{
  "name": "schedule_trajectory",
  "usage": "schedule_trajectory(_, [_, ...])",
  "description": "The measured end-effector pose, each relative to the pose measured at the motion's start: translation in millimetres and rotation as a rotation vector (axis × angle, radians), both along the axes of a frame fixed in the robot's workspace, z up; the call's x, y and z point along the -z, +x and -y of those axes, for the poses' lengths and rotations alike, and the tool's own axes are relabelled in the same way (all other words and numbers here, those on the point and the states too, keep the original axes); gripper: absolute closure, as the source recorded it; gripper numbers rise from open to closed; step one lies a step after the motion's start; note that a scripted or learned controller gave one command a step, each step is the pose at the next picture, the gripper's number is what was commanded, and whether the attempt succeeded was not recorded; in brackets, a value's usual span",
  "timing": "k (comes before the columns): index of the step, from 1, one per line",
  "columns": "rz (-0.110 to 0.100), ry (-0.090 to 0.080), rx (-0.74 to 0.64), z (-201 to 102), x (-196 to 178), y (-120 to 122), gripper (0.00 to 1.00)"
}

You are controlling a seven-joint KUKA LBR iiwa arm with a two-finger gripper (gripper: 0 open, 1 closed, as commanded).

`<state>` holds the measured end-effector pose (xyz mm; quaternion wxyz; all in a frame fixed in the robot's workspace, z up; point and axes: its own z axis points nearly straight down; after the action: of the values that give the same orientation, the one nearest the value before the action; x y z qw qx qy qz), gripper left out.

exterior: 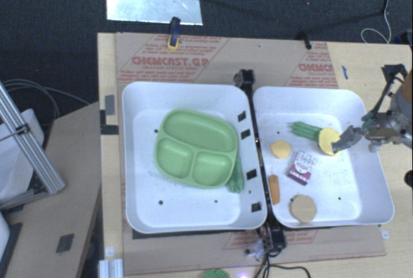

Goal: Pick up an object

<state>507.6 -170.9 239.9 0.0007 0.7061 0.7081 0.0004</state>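
The right bin holds several small items. A corn cob with a green husk and a yellow end lies at its upper middle. My gripper reaches in from the right and its tip touches the cob's yellow end. A small yellow piece sits left of the cob. Below it lie a maroon and white packet, an orange stick and a tan round disc.
The left bin holds a green divided plate with a green item tucked at its lower right edge. A black divider with clips runs between the bins. A cardboard sheet lies under both.
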Motion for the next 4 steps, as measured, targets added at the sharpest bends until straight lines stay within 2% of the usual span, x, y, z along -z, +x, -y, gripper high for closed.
schedule_trajectory(1, [0.002, -0.001, -0.003, -14.6, 43.2, 44.9, 0.00])
schedule_trajectory(2, [0.009, -0.004, 0.001, 37.7, 154.9, 82.6, 0.00])
schedule_trajectory(3, [0.003, -0.001, 0.001, 36.0, 145.2, 80.2, 1.00])
schedule_trajectory(4, [-0.017, -0.003, -0.006, -33.3, 152.4, 161.8, 1.00])
